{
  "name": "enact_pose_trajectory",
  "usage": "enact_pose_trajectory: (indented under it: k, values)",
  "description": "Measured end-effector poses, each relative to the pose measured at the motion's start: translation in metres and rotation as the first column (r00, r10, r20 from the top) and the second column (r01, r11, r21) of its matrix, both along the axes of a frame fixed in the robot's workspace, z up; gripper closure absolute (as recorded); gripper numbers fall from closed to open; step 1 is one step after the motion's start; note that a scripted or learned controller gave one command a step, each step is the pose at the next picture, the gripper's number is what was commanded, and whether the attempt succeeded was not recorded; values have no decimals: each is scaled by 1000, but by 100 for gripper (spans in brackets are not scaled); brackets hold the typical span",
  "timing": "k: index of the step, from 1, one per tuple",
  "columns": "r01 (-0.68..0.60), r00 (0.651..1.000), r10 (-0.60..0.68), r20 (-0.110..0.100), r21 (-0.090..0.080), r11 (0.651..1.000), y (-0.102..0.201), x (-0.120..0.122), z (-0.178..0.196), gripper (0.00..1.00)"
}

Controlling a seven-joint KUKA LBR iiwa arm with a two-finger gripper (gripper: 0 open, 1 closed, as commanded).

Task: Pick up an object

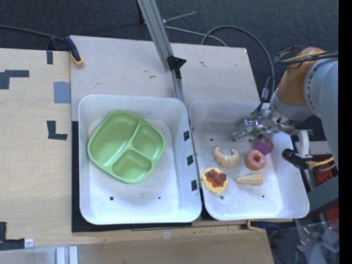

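Room was tight in the right bin (291, 202): five food pieces bunched mid-bin, with bare floor mostly toward its left wall and front rim. One croissant (226, 157), one donut (255, 159), one small pizza (214, 180), one yellowish wedge (249, 179), one purple piece (264, 146). Left bin (93, 202) had one green divided plate (126, 146) (lots of bare floor around it). The gripper (242, 130) hovered just above the croissant, beside the purple piece; couldn't tell if it was spread or pinched.

Bench (33, 147), light wood with grey tape marks: bears two shallow white bins side by side, left bin (93, 202) at 9 o'clock, right bin (291, 202) at 3 o'clock, rims touching.
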State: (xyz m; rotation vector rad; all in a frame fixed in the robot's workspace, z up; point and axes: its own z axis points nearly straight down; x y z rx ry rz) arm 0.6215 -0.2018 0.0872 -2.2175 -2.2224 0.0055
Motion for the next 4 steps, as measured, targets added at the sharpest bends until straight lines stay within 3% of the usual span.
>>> enact_pose_trajectory:
  k: [1,4]
  values:
    - [-1,1000,1,2,0,1000,1,1,13,100]
    - [0,1000,0,8,-1,1000,7,-1,174,100]
